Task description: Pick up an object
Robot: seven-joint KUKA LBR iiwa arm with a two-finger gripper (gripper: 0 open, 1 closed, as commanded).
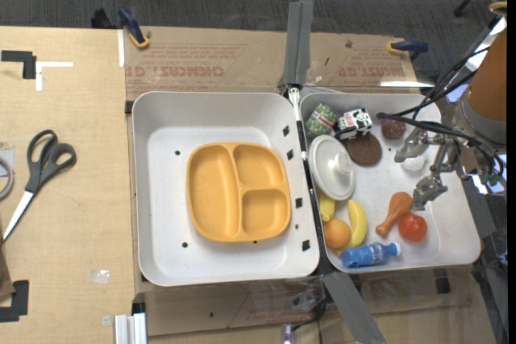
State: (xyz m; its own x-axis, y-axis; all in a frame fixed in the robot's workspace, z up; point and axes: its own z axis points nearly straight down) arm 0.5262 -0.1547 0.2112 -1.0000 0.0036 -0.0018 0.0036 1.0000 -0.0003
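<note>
Chicken drumstick point(393, 213), orange-brown, tilted, just beside red tomato point(412, 228); gripper point(420, 173) above, spread open, nothing held

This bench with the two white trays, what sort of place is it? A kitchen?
Likely a robot lab, not a kitchen. The food is toys, heaped in the right bin under the arm's gripper. Clamps pin cardboard to the bench, and scissors lie beside the bins.

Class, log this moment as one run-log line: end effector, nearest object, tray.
end effector: over right bin, nothing visibly held | nearest: red tomato | yellow tray: left bin
</note>
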